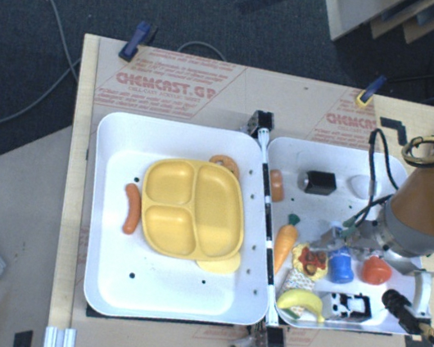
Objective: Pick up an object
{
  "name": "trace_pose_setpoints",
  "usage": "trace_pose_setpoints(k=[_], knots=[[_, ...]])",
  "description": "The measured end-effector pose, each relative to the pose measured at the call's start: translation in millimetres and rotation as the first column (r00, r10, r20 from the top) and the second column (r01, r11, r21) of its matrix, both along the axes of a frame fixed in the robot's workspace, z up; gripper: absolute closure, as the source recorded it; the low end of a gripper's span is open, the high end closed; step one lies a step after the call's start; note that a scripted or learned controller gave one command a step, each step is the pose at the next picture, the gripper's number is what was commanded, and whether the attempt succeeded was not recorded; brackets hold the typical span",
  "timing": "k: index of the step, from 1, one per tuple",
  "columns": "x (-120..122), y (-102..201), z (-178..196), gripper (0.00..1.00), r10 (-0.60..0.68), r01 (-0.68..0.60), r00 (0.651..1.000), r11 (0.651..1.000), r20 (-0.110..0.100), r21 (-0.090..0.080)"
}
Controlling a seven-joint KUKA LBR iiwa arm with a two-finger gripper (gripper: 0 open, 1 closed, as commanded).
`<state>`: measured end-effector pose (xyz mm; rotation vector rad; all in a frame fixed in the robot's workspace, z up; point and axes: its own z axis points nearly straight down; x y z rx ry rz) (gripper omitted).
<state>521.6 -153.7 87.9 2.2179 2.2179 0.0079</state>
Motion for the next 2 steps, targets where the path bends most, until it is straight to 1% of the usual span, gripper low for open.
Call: trace_pose_setpoints(k=[1,2], knots=[[2.6,1.1,11.6,1.00,0.001,-0.001,1.000,1.000,0.007,0.000],[0.9,114.0,96.9,1.00,0.002,-0.002,1.000,1.000,-0.006,0.001]])
